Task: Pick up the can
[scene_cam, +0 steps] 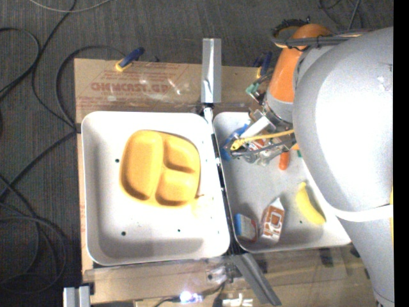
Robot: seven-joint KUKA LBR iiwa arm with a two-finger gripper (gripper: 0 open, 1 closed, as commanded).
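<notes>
The gripper (pixel 255 147) is positioned low over the upper left of the right bin (pixel 252 190), among a cluster of small items; whether it is released or clenched cannot be told. The can (pixel 245 227) is located on its side near the bin's lower left corner, beside a carton (pixel 273 220) and well apart from the gripper. A yellow tray (pixel 161 167) is seated in the left bin (pixel 102 222).

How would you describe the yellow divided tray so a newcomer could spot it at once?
Start with the two white bins side by side and take the left bin. The yellow tray lies in its middle, alone there. It is a rounded, moulded piece split into three compartments, far larger than the small packets and the yellow fruit-like item in the right bin.
</notes>
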